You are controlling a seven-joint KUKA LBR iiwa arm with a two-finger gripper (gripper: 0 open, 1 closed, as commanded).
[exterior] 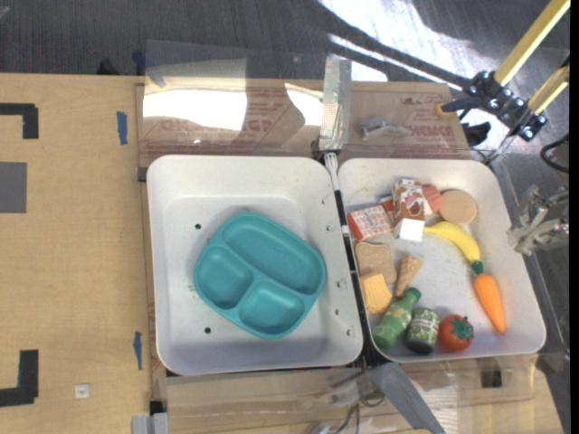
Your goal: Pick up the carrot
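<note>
The tapered orange carrot (489,302) is seen in the right shallow white bin (526,319), apart from the grey gripper (534,225); its opening cannot be told.

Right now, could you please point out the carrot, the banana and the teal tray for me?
carrot (490,301): camera view, middle of its orange body.
banana (455,238): camera view, middle of its yellow curve.
teal tray (237,297): camera view, its lower left rim.

Green bottle (395,319) base hidden behind bin divider; red carton (369,221) print too small to read.
</note>
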